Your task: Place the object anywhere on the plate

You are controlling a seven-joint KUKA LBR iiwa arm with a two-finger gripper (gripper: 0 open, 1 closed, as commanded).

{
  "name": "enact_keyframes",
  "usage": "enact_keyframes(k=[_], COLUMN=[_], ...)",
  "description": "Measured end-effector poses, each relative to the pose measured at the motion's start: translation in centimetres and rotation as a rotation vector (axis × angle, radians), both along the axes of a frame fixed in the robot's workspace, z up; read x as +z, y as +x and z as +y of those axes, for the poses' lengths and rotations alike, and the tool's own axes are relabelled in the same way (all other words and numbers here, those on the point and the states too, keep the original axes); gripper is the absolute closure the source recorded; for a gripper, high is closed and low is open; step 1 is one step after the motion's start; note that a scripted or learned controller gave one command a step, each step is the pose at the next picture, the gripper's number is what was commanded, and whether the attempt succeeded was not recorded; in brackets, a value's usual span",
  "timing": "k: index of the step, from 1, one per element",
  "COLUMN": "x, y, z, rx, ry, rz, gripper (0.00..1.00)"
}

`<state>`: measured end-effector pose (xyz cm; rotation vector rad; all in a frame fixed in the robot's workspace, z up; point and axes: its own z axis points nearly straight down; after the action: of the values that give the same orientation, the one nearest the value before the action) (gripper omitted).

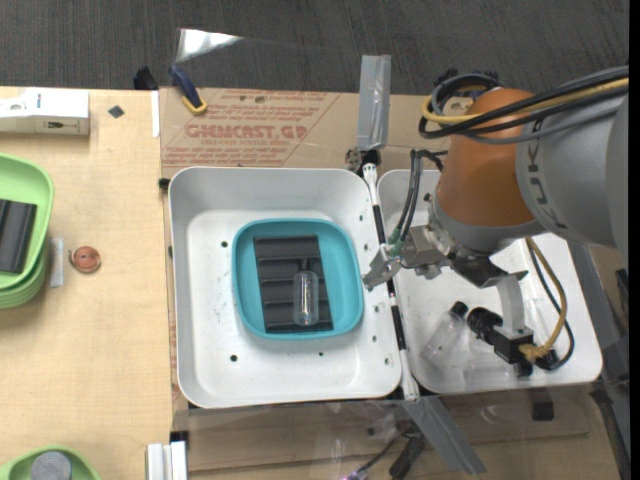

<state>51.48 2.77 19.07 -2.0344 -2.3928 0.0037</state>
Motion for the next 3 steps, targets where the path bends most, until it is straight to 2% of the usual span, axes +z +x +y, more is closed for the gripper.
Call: enact_keyframes(k=[3], x=[0.0], y=[0.0], z=[0.0], rx=[0.0], ry=[0.0], rz=[0.0], gripper=[0.0])
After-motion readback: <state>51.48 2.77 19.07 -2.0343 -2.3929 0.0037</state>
